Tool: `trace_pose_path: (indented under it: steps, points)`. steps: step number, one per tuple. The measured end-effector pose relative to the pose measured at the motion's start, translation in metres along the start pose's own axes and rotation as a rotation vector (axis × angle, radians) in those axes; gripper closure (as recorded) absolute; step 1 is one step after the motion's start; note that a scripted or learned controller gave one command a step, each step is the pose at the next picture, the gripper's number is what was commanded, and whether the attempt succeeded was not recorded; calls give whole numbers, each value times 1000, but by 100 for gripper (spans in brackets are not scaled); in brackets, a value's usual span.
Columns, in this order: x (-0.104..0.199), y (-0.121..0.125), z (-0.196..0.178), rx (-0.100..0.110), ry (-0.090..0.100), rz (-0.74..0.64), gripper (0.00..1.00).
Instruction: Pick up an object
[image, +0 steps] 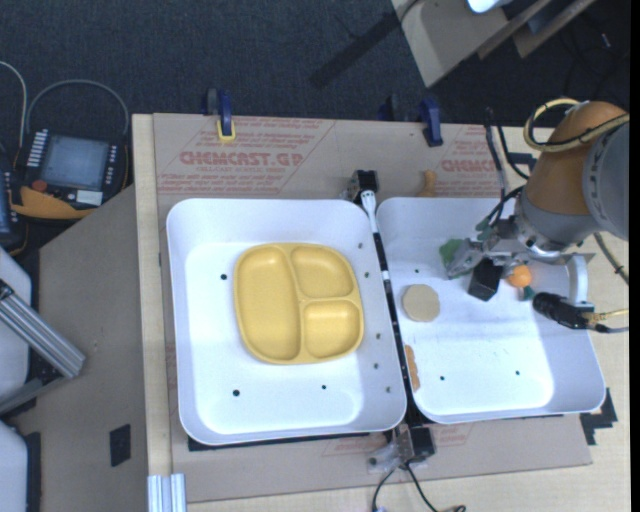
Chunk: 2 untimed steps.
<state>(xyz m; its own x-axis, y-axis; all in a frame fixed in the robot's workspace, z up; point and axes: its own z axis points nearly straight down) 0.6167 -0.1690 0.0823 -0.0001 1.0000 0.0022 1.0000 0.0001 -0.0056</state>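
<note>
well, seen from the camera above, two white bins sit side by side on the bench (300, 140). the left bin (190, 300) holds a yellow plate (297, 300) with three parts, lying flat near the middle. the right bin (480, 390) holds three small things in its far half: a round tan disc (421, 302) near the left wall, a small green thing (452, 250) and a small orange thing (519, 277). the gripper (470, 262) reaches into the right bin, just beside the green thing, between it and the orange thing. i cannot tell if the gripper is open or closed, or if it touches the green thing.
</note>
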Motion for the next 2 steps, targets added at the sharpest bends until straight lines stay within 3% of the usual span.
trace_pose_path:
  steps: [1, 2]
  points:
    - [-1, 1, -13, -6, -2, 0, 100]
    - [-9, 6, -62, -12, -5, 0, 100]
